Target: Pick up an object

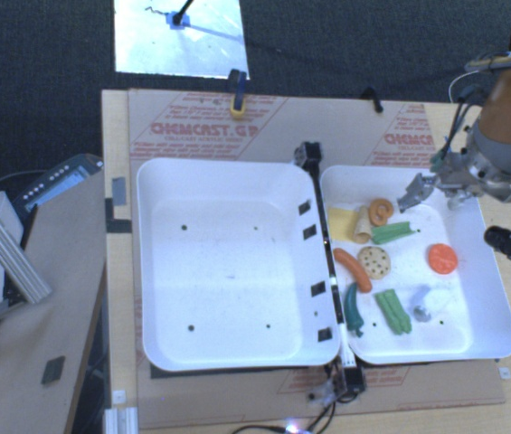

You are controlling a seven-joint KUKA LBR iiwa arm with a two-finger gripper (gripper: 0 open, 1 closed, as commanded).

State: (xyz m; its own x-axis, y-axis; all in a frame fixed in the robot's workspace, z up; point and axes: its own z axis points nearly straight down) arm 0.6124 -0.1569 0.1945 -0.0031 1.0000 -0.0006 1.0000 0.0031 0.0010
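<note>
Fingers [415,191] above right bin [490,269] far rim, state unclear; round orange-red disc [442,259] flat nearby.

Right bin [486,333], viewed from above: gripper [415,193] over its far edge, just beside the pretzel [382,212] and green bean [393,233]; cookie [374,262], sausage [352,269] and orange disc [442,259] lie nearer.
</note>
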